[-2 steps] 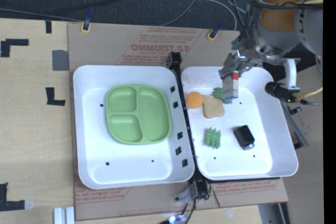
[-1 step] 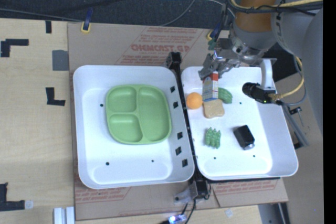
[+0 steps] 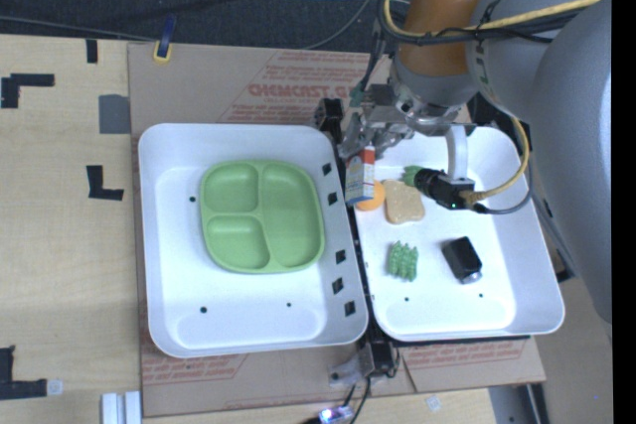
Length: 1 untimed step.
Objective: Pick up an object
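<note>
The grey arm [image 3: 556,25] reaches in from the right, orange band above the wrist, gripper [image 3: 366,146] pointing down.

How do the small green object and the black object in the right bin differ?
The small green object is bumpy and textured; the black object is smooth and blocky. The green one sits nearer the bin's middle divider, the black one farther toward the view's right. The black one lies skewed to the bin's edges; the green one sits roughly square. Both rest loose on the right bin floor, apart from each other and from the gripper.
</note>
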Available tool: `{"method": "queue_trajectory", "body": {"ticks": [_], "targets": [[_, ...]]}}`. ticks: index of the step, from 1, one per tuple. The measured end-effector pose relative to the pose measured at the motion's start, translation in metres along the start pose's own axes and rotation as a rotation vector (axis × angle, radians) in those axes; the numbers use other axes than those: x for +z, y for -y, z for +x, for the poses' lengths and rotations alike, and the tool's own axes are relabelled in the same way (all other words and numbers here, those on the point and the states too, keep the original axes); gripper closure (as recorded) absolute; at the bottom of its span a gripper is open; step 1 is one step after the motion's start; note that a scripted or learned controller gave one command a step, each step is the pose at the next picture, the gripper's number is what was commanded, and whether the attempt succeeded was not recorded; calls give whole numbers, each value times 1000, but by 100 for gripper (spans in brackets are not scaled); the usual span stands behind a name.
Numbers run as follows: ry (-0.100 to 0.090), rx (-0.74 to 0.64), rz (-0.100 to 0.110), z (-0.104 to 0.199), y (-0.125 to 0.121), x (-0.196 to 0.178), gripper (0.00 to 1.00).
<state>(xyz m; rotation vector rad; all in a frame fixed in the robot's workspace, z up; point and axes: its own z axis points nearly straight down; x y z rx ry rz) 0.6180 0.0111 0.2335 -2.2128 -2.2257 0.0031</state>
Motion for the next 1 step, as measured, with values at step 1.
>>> {"method": "queue_trajectory", "body": {"ticks": [1], "targets": [[1,2,0,46,21,7,100]]}}
